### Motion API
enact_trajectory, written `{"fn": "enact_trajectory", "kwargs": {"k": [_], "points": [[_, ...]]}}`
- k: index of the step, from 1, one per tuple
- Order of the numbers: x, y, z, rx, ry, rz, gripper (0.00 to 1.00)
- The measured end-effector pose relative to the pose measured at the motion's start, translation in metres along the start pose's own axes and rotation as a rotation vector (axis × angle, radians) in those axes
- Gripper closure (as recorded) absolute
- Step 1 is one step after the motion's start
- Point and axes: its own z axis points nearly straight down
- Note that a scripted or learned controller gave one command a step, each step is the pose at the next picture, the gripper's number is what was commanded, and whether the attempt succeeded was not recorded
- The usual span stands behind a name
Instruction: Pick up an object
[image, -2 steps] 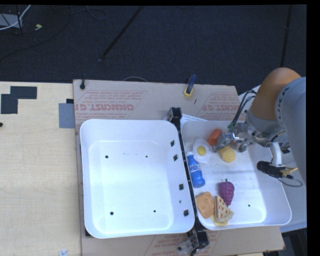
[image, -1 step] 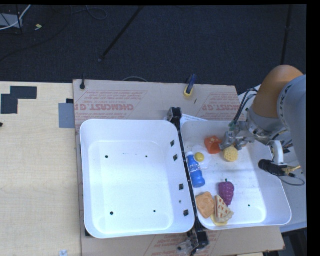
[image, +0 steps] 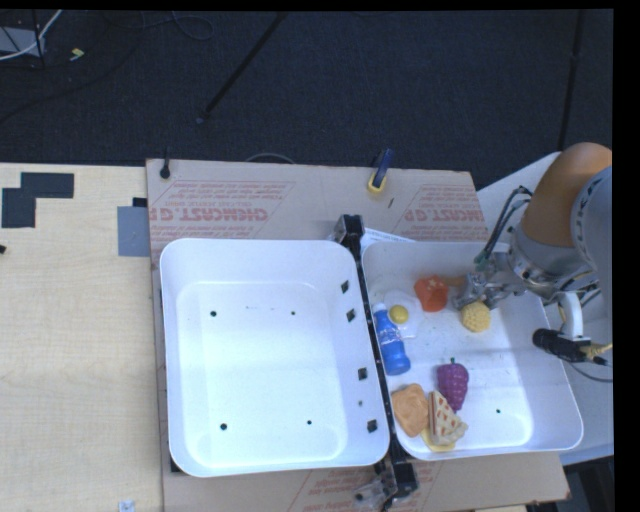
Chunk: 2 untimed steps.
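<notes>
The right bin (image: 540, 425) holds several toy foods. An orange-red piece (image: 432, 293) lies near the back, a small yellow ball (image: 400, 314) beside a blue bottle (image: 390, 342), a purple grape bunch (image: 453, 382) in the middle, and a bread piece (image: 410, 408) with a waffle wedge (image: 443, 420) at the front. A yellow knobbly ball (image: 477, 318) sits right under my gripper (image: 481, 294), which hangs low over the bin's back right part. The fingers are too small and dark to read.
The left bin (image: 190, 280) stands beside the right one, a black divider clip row (image: 362, 340) between them. Cardboard (image: 260, 205) lies under both bins. A blue and yellow clamp (image: 380, 172) sits on the cardboard's far edge. The arm's orange band (image: 565, 195) rises at the right.
</notes>
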Motion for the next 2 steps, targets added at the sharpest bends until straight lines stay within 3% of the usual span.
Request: {"fn": "enact_trajectory", "kwargs": {"k": [1,2], "points": [[0.101,0.011,-0.094,-0.007,0.003,-0.008,1.00],[0.154,0.009,-0.101,-0.001,0.004,-0.006,1.00]]}}
